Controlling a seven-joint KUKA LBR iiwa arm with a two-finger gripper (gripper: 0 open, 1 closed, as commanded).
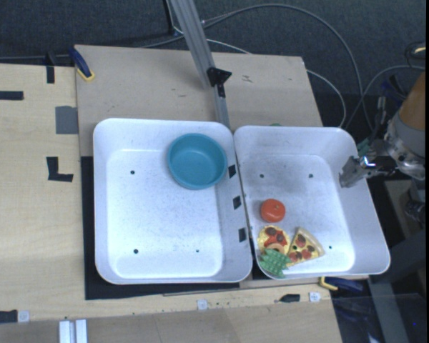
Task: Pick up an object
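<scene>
A blue bowl [196, 161] sits in the far part of the left bin [129, 263]. In the right bin [365, 256] lie a small red tomato-like object [273, 209], a toy pizza slice [304, 245] and a red and green toy food piece [273, 251] near the front left corner. My gripper [352, 171] hovers over the right bin's right rim, well to the right of the red object. It holds nothing that I can see.
A slanted metal pole [196, 38] crosses the bench from the top to the gap between the bins. Cables [329, 84] loop behind the right bin. A yellow and blue clamp [82, 64] sits at the bench's far left corner.
</scene>
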